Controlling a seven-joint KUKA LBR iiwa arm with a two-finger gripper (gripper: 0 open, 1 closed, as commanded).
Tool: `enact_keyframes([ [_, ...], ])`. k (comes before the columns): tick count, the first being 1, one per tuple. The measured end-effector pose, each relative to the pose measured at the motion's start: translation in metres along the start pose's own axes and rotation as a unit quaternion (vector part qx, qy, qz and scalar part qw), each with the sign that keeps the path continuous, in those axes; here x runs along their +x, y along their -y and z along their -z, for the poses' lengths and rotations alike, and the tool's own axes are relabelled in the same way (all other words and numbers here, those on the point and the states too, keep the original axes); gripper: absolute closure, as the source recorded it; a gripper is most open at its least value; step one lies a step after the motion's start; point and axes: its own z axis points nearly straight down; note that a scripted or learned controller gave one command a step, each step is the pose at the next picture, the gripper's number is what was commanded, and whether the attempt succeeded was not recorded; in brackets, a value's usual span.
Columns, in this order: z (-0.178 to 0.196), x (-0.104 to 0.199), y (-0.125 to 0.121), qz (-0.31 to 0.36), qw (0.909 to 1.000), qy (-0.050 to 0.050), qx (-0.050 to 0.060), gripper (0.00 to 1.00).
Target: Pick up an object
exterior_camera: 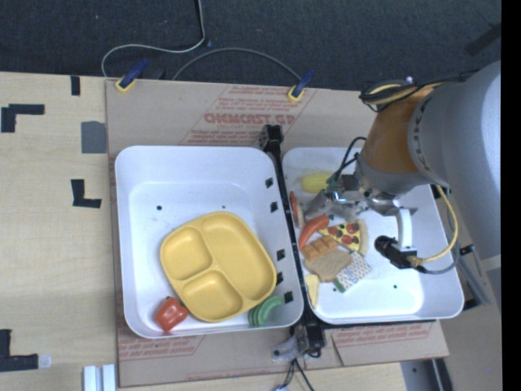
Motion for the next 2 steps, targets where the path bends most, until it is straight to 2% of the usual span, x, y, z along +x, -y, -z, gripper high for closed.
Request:
enact_keyframes([
  [1,-0.0002,0.0087,-0.0571,0.002,1.0000,0.003,-0.002,0.00],
  [2,0.0073,0.0110,-0.0526,0.001,1.0000,-0.002,0.007,1.00],
])
